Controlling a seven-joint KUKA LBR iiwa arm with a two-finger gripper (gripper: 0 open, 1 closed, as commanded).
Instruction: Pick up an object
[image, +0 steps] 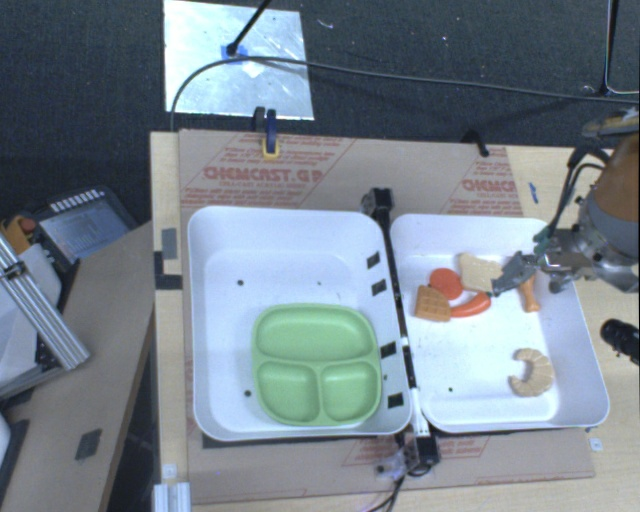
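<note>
The right white bin (570, 330) holds several toy foods. A beige bread piece (478, 270) lies by a red round slice (446, 282), a red sausage (471, 307) and an orange waffle square (432, 303). An orange carrot stick (529, 294) lies just right of them, and a tan croissant (531, 372) sits nearer the front. My gripper (508, 274) reaches in from the right and hovers over the bin between the bread and the carrot. It is open, with nothing between its fingers.
The left white bin (215, 300) holds a green three-compartment plate (315, 362). A black divider strip (390, 320) runs between the bins. Cables cross the dark floor at the back, and a yellow clamp (269, 135) sits on the bench's far edge.
</note>
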